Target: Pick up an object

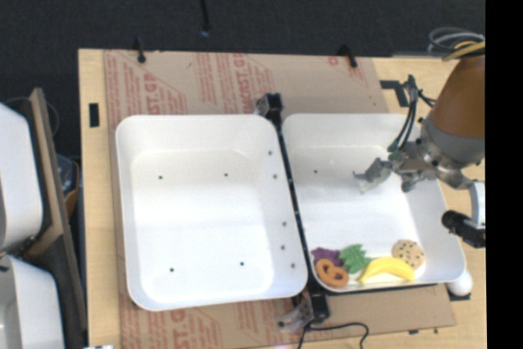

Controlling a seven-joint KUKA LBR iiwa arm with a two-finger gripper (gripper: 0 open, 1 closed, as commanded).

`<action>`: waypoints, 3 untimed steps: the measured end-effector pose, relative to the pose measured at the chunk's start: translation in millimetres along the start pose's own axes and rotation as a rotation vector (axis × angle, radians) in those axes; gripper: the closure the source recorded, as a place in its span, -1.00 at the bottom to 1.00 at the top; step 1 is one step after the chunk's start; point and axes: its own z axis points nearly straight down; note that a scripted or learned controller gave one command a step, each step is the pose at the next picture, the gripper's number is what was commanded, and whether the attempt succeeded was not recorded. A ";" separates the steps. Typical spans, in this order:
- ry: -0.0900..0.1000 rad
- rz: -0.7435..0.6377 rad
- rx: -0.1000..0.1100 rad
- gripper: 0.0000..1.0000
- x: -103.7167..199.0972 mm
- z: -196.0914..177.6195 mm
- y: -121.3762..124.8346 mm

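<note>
Along the near edge of the right bin [343, 135] lie several small toy foods: a yellow banana [386, 270], a round cookie [408, 253], a green leafy piece [355, 257], a brown pretzel [331, 274] and a purple piece [324, 256]. My gripper [380, 172] hangs over the right bin's middle right part, well behind the toys and apart from them. Nothing shows between its fingers.
The left bin [204, 208] sits beside the right one, with a black divider clamp [270, 105] at the far end between them. Both bins rest on a cardboard sheet [204, 82] on the bench. White boxes [16, 200] stand at the far left.
</note>
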 end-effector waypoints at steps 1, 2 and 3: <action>0.004 -0.012 -0.001 -1.00 85.7 -15.1 51.6; 0.000 0.002 0.004 -1.00 7.5 13.2 -4.4; 0.002 -0.012 -0.007 -1.00 77.9 -70.5 18.9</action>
